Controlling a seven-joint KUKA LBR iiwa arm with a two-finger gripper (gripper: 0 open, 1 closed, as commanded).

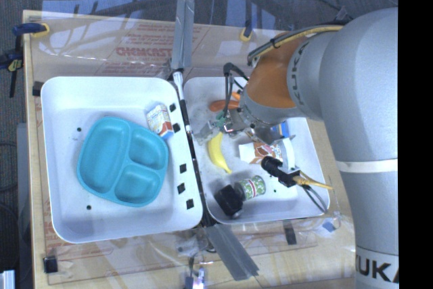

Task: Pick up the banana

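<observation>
— Where's the banana?

— I see the banana [218,151], a short curved yellow shape, lying on the smooth white floor of the right bin [312,203], centre of the frame, near the divider.

— And the gripper?

— My gripper [230,122] sits just above it, toward the upper centre. I cannot tell how its fingers stand; the wrist hides them.

— Anything else?

— A glossy blue compartment plate [123,160] fills the left bin [54,145]; a dark-capped bottle [240,193] lies below the banana.

high slanted view, both bins [51,166]
</observation>
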